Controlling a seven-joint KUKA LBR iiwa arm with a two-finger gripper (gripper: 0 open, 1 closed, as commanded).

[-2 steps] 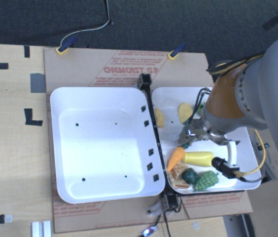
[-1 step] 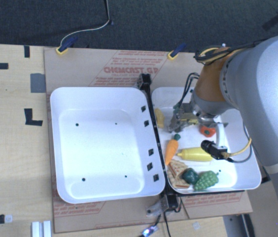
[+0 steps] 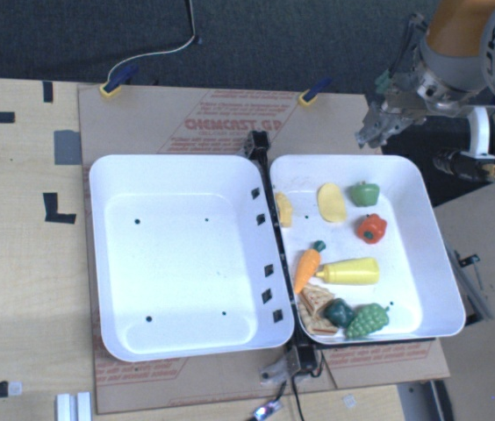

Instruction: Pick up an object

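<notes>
Jaws [image 3: 377, 132] hang above the desk [image 3: 142, 121] just past the far rim of the right bin [image 3: 432, 235], nothing between them; can't tell how wide they're set (too small, too dark). Obj. all in right bin: lemon [image 3: 332, 202], green pepper [image 3: 364, 193], red pepper [image 3: 371, 227], carrot [image 3: 307, 268], yellow bottle [image 3: 349, 272], grapes [image 3: 367, 320]. Left bin [image 3: 107, 235] alongside, rims touching.

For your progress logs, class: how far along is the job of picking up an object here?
Nothing looks done yet: the carrot, yellow bottle and red pepper lie in the right bin. The hand hangs above the bin's far rim, touching none. Choosing, descending, grasping and lifting remain.
</notes>
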